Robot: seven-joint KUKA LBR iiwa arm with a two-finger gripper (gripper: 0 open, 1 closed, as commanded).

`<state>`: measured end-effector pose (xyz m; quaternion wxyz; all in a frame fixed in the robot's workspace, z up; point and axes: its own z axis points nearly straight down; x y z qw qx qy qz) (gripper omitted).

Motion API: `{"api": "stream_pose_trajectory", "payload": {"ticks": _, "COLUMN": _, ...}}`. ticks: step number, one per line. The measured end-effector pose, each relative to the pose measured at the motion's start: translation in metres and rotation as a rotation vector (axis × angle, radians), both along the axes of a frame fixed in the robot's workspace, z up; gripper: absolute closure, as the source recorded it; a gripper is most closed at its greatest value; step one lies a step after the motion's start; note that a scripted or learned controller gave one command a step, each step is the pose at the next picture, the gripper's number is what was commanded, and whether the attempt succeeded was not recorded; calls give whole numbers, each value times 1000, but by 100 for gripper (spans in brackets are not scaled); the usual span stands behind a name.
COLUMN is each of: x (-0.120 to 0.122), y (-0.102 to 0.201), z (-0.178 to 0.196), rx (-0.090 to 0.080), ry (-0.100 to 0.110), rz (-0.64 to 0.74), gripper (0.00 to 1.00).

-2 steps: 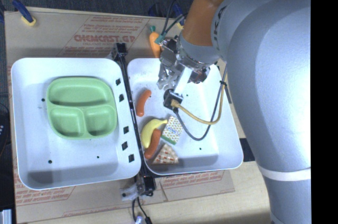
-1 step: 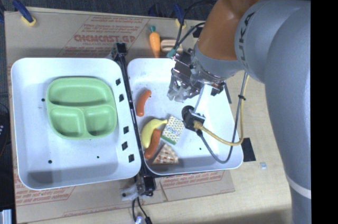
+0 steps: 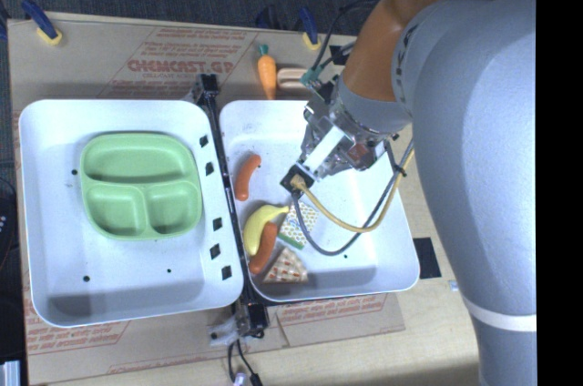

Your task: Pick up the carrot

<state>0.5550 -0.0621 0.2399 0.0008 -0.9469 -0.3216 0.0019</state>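
Observation:
The carrot (image 3: 266, 76), small and orange with a green top, lies on the cardboard just beyond the back rim of the right bin (image 3: 392, 259), near the bin's far-left corner. My gripper (image 3: 344, 155) hangs over the right half of that bin, to the right of the carrot and closer to the front. The wrist and its fittings hide the gripper's tips. Nothing shows in its grasp.
The right bin holds an orange-red sausage (image 3: 246, 177), a yellow banana (image 3: 260, 222), a second orange-red piece (image 3: 265, 248), a patterned wedge (image 3: 288, 267) and a patterned card (image 3: 299, 225). A green divided plate (image 3: 141, 184) sits in the left bin (image 3: 41, 220). A pale object (image 3: 291, 80) lies beside the carrot.

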Motion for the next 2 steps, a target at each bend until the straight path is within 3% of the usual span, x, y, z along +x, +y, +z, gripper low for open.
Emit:
{"api": "stream_pose_trajectory", "payload": {"ticks": 1, "x": -46, "y": 0, "z": -49, "rx": 2, "ry": 4, "rz": -382, "gripper": 100}}
{"api": "stream_pose_trajectory", "payload": {"ticks": 2, "x": 2, "y": -2, "z": 83, "rx": 1, "ry": -1, "rz": -252, "gripper": 100}}
